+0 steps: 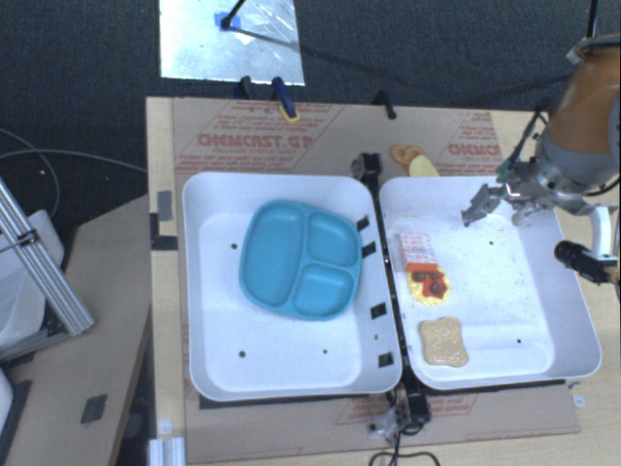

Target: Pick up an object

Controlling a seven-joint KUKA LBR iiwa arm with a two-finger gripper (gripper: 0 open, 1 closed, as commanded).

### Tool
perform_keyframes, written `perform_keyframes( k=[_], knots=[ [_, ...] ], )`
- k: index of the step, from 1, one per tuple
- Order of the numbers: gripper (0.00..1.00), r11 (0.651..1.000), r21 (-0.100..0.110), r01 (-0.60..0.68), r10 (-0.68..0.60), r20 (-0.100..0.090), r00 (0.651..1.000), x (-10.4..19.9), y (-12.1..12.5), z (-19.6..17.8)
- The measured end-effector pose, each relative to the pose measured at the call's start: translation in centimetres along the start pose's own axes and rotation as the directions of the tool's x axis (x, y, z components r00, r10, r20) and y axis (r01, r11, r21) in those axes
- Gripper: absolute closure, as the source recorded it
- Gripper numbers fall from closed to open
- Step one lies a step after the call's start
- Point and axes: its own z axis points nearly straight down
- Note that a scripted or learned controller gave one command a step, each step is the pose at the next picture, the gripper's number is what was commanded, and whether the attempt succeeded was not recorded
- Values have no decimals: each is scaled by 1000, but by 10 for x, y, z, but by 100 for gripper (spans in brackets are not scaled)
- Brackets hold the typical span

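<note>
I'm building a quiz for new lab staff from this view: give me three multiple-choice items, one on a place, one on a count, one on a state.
1. Where does the blue plate lie?
A. left bin
B. right bin
C. on the bench outside the bins

2. How many compartments does the plate have?
A. two
B. three
C. five

3. What is the gripper doing?
A. gripping the plate
B. gripping the tan bread slice
C. open, holding nothing

Answers: 1 A, it rests in the left bin. 2 B, ridges divide it in three. 3 C, its spread fingers have nothing between them.
</note>
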Motion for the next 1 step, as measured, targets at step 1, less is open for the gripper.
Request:
perform_keyframes(
  k=[1],
  knots=[
    [0,1000,-5,-2,2,1,1000,-36,-36,111]
  ],
)
